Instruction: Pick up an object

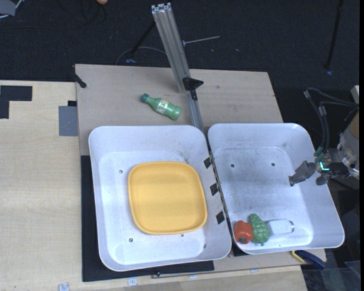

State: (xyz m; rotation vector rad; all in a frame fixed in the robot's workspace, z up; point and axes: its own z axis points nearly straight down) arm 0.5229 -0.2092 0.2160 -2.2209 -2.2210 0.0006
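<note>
Your gripper (pixel 304 174) sits at the right bin's (pixel 264 135) edge; I cannot tell its state. The toys (pixel 253 230) crowd the corner, so a grab may slip.

Bench (pixel 242 96) — two bins (pixel 109 144), green bottle (pixel 161 107)

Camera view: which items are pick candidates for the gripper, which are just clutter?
Pick candidates: red and green toy and white piece in right bin; yellow plate in left bin; gripper at right bin's edge.
Lying about: green bottle on bench, metal rail.
</note>
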